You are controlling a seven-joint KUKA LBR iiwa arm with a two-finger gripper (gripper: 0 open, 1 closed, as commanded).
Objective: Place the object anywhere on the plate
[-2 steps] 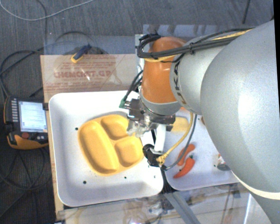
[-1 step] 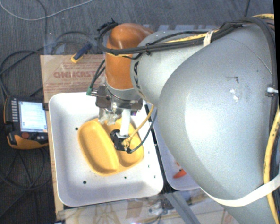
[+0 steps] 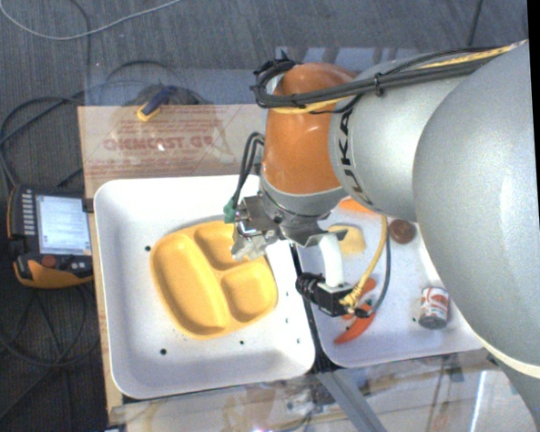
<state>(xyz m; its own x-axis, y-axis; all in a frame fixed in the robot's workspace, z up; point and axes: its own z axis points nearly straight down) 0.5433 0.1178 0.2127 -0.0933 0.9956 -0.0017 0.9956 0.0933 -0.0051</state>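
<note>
Camera view looks down on two white bins. The left bin [image 3: 133,356] holds a yellow divided plate [image 3: 210,283], its compartments bare so far as can be seen. The right bin [image 3: 396,340] holds a red chili-like piece [image 3: 357,327], a small can [image 3: 432,306], a brown round thing [image 3: 400,231] and a yellow item [image 3: 352,242] partly hidden under the arm. Which of these is the object to place is unclear. The gripper [image 3: 246,239] sits over the plate's upper right rim, beneath the orange wrist; whether it is spread, closed or carrying anything I cannot tell. The can is probably light, stiff and smooth-sided, best taken across its body; the chili looks like light plastic, best pinched mid-length.
</note>
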